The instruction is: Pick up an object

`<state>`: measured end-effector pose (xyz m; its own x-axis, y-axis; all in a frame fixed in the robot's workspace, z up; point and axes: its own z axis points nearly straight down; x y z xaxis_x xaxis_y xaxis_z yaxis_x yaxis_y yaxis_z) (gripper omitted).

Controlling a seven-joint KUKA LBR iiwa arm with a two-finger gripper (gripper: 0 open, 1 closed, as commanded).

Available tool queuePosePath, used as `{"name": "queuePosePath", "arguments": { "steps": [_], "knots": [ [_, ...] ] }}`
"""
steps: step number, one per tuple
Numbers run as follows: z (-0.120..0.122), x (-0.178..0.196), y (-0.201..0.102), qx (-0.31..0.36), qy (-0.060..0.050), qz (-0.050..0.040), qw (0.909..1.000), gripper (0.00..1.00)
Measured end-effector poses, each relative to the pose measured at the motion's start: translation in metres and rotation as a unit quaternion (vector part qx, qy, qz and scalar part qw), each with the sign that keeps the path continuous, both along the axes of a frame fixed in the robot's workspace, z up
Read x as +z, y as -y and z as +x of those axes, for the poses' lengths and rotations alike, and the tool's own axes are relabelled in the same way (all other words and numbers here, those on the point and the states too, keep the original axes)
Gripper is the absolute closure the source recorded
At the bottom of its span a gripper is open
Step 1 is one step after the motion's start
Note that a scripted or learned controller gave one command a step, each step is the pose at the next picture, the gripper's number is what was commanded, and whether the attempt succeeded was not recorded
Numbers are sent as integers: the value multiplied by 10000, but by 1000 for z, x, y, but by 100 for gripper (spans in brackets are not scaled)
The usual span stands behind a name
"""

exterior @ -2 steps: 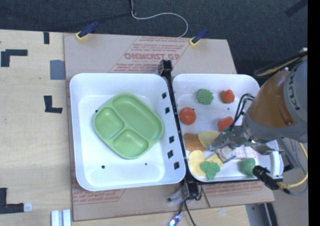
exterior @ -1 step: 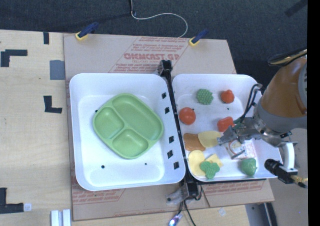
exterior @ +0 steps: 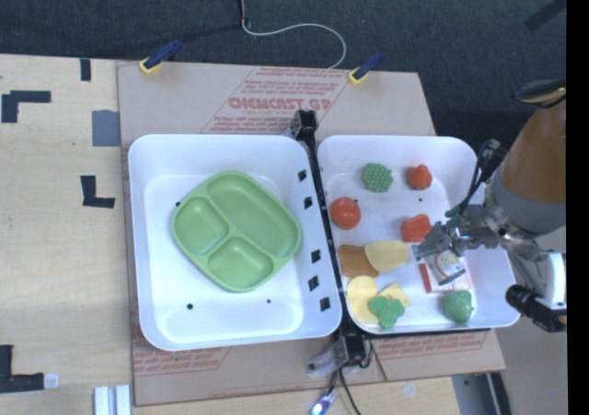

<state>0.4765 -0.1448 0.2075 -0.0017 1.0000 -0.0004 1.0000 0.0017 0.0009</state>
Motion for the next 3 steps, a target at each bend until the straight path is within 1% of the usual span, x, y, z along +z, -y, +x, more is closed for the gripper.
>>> {"name": "queuePosePath", "arguments": {
  "steps": [1,2,3],
  "knots": [
    [0,17,-1,-1,-9,3,10000,100],
    [3,7,-49,15,-23,8,10000,100],
    [14,2,-98,23,-21,9,10000,100]
  ]
}}
